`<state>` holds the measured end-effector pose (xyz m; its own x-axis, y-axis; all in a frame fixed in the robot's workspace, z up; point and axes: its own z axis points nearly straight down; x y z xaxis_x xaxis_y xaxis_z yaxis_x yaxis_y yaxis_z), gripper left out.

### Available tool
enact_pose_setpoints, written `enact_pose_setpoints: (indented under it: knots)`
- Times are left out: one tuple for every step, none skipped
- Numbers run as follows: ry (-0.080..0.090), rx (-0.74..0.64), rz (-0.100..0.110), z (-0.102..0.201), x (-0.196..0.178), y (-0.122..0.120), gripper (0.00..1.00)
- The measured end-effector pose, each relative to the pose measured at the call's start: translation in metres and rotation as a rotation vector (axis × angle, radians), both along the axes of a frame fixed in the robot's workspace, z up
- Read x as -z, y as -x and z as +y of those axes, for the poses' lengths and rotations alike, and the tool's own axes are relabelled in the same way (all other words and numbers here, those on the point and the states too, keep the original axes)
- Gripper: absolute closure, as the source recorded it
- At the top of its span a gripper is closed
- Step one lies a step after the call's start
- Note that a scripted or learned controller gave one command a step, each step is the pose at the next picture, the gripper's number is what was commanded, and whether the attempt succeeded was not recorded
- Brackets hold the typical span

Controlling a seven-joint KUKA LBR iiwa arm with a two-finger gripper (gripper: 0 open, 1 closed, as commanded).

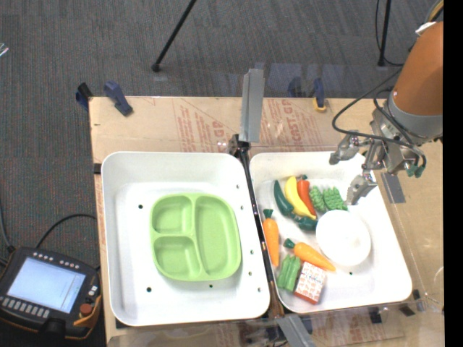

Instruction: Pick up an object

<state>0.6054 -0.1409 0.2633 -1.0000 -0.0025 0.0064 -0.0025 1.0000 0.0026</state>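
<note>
My gripper [359, 172] hangs over the back right part of the right bin [394, 266], its two fingers [359, 189] spread apart with nothing between them. Just left of and below it lies a cluster of toy food: a yellow banana [298, 196], a red pepper [306, 191], a dark green cucumber [283, 201] and a bumpy green vegetable [328, 198]. A white bowl [343, 238] sits face down under the gripper. Two carrots [270, 238] [312, 254], a green block [289, 272] and a small red-and-white box [309, 283] lie nearer the front.
The left bin [123, 194] holds a light green divided plate [196, 236]. A grey upright post [252, 110] stands behind the seam between the bins. A teach pendant [47, 288] lies on the floor at the lower left. Clamps [117, 97] grip the board's back edge.
</note>
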Motion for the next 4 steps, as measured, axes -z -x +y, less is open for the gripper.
enact_pose_setpoints:
  knots:
    - [0.001,-0.046,-0.010,0.005,0.158,0.003,0.00]
    - [-0.001,0.017,-0.002,0.063,0.180,-0.017,0.00]
    - [0.000,0.013,0.002,0.064,0.174,-0.016,1.00]
    - [0.002,0.041,0.002,0.056,0.179,0.078,1.00]
